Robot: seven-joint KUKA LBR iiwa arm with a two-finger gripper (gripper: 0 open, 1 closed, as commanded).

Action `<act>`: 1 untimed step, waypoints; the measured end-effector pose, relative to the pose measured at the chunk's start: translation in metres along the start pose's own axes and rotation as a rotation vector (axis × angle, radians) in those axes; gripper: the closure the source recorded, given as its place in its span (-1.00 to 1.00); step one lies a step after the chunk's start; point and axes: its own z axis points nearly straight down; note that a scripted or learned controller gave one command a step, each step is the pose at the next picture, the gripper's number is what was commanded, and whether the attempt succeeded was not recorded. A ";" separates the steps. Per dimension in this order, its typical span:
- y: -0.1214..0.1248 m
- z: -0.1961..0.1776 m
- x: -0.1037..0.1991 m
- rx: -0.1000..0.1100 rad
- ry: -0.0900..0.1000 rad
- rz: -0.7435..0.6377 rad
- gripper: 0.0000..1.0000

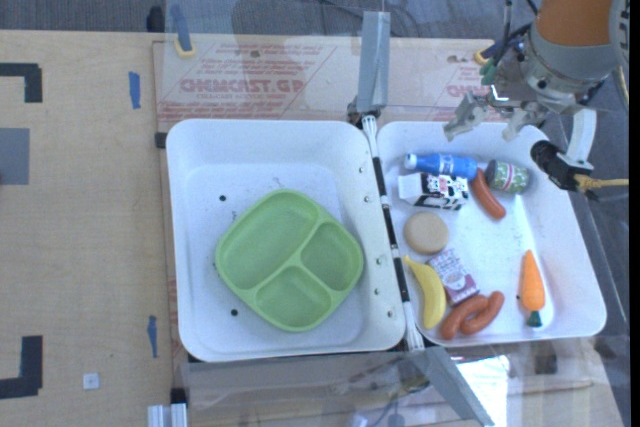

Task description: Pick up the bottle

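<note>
Gripper [492,119] hangs over the right bin's [585,260] far rim, fingers spread, gripping nothing. At its 7 o'clock lies the bottle [443,163], blue with a white cap, flat on its side. One milk carton [434,189] touches it at 6 o'clock; one green can [507,177] sits at 3 o'clock. Three sausages, one banana [430,291], one carrot [532,283], one round bun [427,234] share that bin. One green tray [290,260] lies in the left bin [190,165].
</note>
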 end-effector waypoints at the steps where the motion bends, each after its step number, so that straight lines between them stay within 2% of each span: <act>1: 0.012 0.135 -0.030 -0.005 -0.001 0.055 -1.00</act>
